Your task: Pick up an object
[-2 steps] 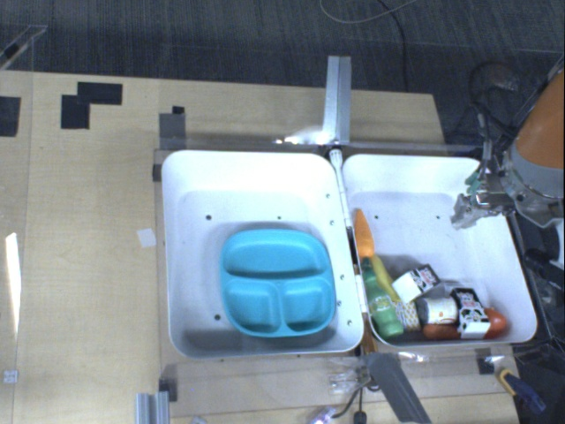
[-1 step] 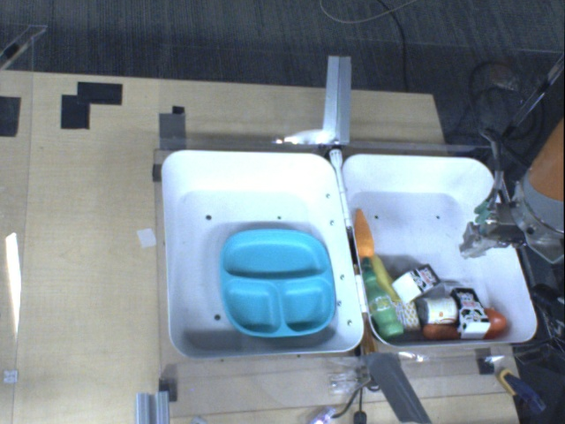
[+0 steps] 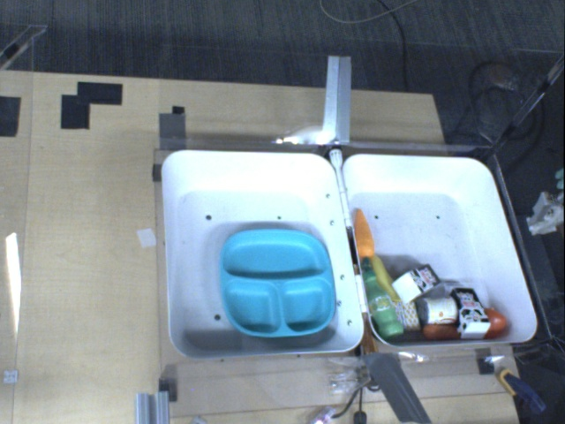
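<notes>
Two white bins sit side by side on a tan tabletop (image 3: 79, 237).

The left bin (image 3: 190, 193) holds one thing: a blue plate (image 3: 278, 281) with three parts, one long part at the far side and two small parts at the near side. It lies flat near the front of the bin, closer to the wall shared with the other bin.

The right bin (image 3: 441, 193) holds a pile of small things, all pushed into its near corner. A long orange thing (image 3: 362, 232) lies along the wall next to the left bin. Just below it lies a green bottle (image 3: 381, 300), and the two touch end to end. Next to the bottle is a small white box (image 3: 413, 283) with black marks. A shiny can (image 3: 438, 310) lies on its side beside the box. A red thing (image 3: 493, 323) sits at the right end of the pile, with a white and black thing (image 3: 471, 312) resting on it. The far half of this bin is bare.

A grey metal post (image 3: 338, 95) stands behind the spot where the bins meet. A thin black wire (image 3: 388, 11) curls on the dark floor beyond the tabletop.

At the right edge, just outside the right bin, a small pale piece pokes in. It looks like the tool (image 3: 546, 212). It is well away from the pile, and I cannot tell if it is apart or together.
</notes>
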`<state>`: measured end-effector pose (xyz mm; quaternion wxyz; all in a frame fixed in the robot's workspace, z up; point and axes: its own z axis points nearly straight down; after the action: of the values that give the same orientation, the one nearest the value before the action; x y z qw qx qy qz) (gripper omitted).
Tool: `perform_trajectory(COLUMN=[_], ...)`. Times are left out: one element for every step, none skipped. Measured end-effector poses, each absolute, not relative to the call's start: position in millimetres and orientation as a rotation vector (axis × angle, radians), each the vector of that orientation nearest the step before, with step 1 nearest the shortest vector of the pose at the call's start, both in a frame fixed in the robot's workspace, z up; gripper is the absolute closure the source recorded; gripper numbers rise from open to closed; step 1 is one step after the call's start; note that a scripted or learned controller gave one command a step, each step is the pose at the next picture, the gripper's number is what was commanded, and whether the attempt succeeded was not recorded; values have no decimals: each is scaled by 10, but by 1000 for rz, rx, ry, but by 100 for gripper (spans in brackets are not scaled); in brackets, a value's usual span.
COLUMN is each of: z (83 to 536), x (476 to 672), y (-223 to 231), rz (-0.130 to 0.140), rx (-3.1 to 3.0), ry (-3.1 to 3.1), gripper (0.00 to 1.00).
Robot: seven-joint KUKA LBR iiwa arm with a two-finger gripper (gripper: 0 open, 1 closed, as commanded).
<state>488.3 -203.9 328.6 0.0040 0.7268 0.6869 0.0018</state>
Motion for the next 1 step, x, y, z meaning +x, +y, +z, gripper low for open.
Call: perform_trajectory(z=[2715], x=[5191], y=[-911], rz=[4], rx=[2194], ry=[2244], gripper=[100])
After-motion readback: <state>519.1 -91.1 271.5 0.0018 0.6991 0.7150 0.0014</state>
